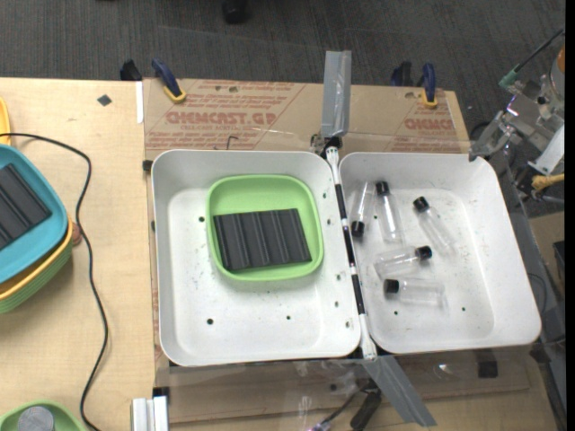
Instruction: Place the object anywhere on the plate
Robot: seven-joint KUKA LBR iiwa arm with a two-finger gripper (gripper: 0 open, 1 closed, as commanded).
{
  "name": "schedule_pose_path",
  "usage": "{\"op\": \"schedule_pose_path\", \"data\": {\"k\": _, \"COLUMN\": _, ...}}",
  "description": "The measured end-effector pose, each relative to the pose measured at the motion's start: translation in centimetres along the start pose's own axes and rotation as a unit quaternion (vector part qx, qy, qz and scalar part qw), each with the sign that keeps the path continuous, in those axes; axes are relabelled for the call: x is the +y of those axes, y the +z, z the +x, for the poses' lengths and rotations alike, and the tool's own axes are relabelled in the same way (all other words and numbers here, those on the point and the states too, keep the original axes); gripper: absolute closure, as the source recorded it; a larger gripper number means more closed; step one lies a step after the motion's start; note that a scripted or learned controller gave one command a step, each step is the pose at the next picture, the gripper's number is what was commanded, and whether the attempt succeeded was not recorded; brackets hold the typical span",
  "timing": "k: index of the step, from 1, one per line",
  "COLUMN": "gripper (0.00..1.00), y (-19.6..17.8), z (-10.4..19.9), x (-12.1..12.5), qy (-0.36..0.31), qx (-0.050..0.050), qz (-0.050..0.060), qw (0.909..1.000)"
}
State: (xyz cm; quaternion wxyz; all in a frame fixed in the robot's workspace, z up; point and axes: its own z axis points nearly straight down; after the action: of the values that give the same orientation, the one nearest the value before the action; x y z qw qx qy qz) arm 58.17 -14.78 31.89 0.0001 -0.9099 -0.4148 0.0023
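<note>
We see a green plate [263, 201] holding a dark ridged pad [261, 239] in the left bin [180, 312], clear capped tubes [387, 212] scattered in the right bin [485, 303], and we cannot tell the gripper's state.

Bright, even overhead light, soft shadows, sharp focus, slight grain.

Green plate [263, 196] with dark ridged insert sits in left bin [180, 321]; clear vials [404, 260] lie in right bin [503, 321]
</note>
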Motion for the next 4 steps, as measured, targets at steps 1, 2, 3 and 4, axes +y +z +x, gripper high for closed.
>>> {"op": "schedule_pose_path", "data": {"k": 1, "gripper": 0.00, "y": 0.6, "z": -1.5, "x": 5.5, "qy": 0.173, "qx": 0.000, "qz": 0.001, "qw": 0.9849}}
{"op": "schedule_pose_path", "data": {"k": 2, "gripper": 0.00, "y": 3.9, "z": -3.1, "x": 7.6, "qy": 0.319, "qx": 0.000, "qz": 0.002, "qw": 0.9476}}
{"op": "schedule_pose_path", "data": {"k": 3, "gripper": 0.00, "y": 5.3, "z": -3.6, "x": 7.0, "qy": 0.320, "qx": 0.000, "qz": 0.001, "qw": 0.9473}}
{"op": "schedule_pose_path", "data": {"k": 4, "gripper": 0.00, "y": 5.0, "z": -2.9, "x": 3.7, "qy": 0.321, "qx": 0.000, "qz": 0.001, "qw": 0.9472}}
